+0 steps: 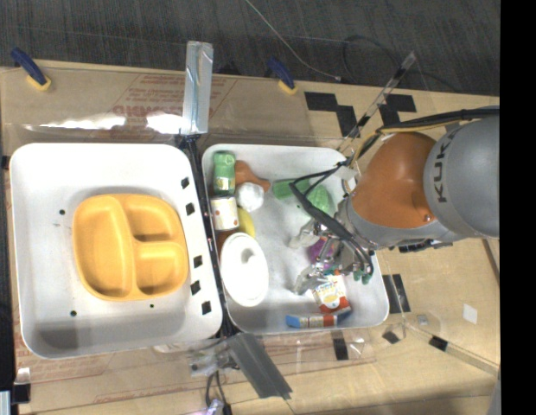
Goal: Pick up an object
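Note:
My gripper [322,262] is down in the right bin [277,318], low among a pile of small objects near its right side. Around it lie a purple piece [318,249], a red and white packet [332,294] and a green item [320,199]. The grey arm with its orange band [398,180] reaches in from the right and hides part of the bin's right wall. I cannot make out anything between the fingers.
A white round lid [244,269], a green-capped bottle [223,193], a yellow piece [247,223] and a blue and red marker [318,321] lie in the right bin. The left bin [43,318] holds a yellow divided tray [130,245].

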Tool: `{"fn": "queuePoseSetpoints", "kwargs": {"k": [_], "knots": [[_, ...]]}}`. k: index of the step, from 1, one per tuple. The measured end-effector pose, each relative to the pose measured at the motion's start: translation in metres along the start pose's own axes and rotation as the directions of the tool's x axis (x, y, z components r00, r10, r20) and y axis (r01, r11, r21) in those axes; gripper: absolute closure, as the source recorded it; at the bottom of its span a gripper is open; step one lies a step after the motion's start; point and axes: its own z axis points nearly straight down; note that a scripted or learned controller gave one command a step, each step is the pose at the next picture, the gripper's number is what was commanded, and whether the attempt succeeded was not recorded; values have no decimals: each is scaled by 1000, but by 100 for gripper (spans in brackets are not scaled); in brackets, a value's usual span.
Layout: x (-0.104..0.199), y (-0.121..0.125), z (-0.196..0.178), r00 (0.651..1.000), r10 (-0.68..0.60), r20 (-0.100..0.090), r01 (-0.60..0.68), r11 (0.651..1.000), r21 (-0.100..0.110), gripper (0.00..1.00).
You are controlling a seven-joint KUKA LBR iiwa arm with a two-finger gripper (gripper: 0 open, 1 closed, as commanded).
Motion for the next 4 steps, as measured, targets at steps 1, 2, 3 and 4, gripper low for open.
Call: {"fn": "queuePoseSetpoints", "kwargs": {"k": [1, 2, 3, 4], "knots": [[-3, 2, -12, 1000, -10, 5, 10, 1000, 1, 100], [-46, 71, -162, 995, 95, 10, -95, 996, -2, 100], [-97, 70, -211, 995, 98, 4, -98, 995, 0, 100], [-123, 64, -214, 935, 355, 1, -355, 935, 1, 100]]}}
